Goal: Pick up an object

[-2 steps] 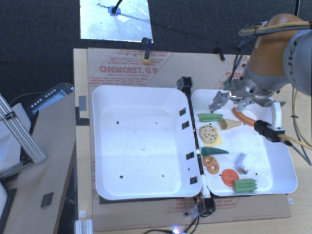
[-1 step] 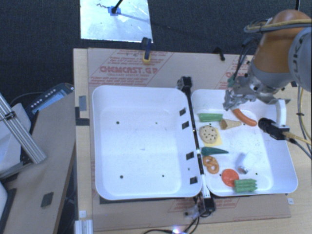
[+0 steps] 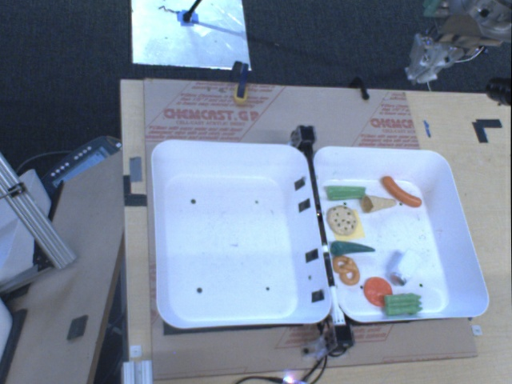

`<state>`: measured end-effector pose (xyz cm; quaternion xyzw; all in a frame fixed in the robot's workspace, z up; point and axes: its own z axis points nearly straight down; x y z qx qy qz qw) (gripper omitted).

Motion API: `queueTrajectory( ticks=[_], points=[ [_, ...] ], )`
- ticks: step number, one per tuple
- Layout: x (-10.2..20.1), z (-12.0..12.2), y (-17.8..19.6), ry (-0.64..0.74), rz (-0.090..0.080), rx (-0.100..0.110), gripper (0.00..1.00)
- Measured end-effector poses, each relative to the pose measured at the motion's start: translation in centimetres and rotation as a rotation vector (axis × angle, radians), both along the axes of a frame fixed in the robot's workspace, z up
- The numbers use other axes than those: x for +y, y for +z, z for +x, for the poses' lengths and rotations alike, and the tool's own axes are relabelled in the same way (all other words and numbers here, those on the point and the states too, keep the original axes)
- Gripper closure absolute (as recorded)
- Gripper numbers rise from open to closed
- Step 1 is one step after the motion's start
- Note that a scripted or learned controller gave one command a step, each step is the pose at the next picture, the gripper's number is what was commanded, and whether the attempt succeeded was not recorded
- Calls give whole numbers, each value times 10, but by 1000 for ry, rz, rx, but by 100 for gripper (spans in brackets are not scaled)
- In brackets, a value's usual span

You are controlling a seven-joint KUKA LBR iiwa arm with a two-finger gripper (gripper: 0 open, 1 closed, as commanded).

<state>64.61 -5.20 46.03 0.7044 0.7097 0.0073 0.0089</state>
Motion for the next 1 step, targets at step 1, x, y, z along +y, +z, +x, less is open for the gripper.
queueTrajectory(
  ticks=[1],
  points=[
    [-23, 23, -12, -8, 0, 19, 100]
  ],
)
